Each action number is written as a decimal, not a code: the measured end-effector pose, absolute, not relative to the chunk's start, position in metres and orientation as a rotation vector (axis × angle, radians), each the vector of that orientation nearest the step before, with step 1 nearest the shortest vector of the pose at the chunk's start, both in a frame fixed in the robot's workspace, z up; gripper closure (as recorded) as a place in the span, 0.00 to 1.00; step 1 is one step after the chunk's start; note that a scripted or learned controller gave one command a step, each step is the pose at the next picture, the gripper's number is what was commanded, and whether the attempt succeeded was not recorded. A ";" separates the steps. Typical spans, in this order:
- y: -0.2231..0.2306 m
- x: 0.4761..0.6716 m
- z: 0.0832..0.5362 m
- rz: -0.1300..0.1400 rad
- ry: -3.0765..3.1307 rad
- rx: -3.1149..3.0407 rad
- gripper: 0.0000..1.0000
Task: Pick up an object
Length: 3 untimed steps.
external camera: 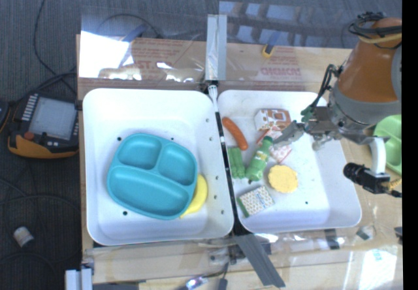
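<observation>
— Fingers: can you read them?

— No. The gripper (292, 133) hangs over the right bin (339, 207), just beside the packet (272, 117), but whether it's open or closed I cannot tell.

— Best target?

— The green bottle (260, 159), lying tilted mid-bin between the carrot (235, 133) and yellow disc (283, 179). Probably light, stiff, a bit slick. I'd grip across its body, not the cap.

— Left bin (98, 151)?

— Teal tray (153, 174), banana (198, 195) tucked against it.

Grey KUKA arm (366, 96) w/ wide orange band above wrist; black cable loops along it (top & left side); metal-grey gripper (292, 133).
</observation>
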<state>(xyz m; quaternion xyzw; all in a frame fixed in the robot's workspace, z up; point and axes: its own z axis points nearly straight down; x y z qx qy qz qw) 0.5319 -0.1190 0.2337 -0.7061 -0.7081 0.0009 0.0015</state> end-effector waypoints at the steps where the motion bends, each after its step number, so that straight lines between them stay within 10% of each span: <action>1: -0.117 0.547 0.093 0.000 -2.363 -2.067 0.00; 2: -0.117 0.547 0.102 0.001 -2.363 -2.065 1.00; 3: -0.087 0.585 0.254 0.006 -2.260 -2.183 1.00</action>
